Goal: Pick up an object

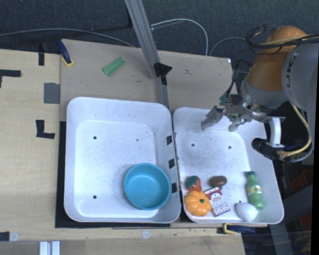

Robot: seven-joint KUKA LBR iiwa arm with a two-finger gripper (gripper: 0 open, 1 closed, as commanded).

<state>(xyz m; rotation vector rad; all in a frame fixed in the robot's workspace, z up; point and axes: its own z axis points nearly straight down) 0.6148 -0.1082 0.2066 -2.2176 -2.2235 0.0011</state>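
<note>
My gripper (223,122) hangs over the far end of the right bin (211,142), fingers spread open with nothing between them. Well below it, along the bin's near edge, lie an orange pumpkin (198,203), a small red and green toy (193,183), a brown oval piece (217,181), a red and white packet (217,201), a white egg-like object (246,211) and a green bottle (254,190). A blue bowl (146,185) sits in the left bin (96,127) at its near right corner.
A grey pole (147,42) slants across the bench behind the bins. A green block (113,66) lies on the bench at the back left. Cables loop behind the arm.
</note>
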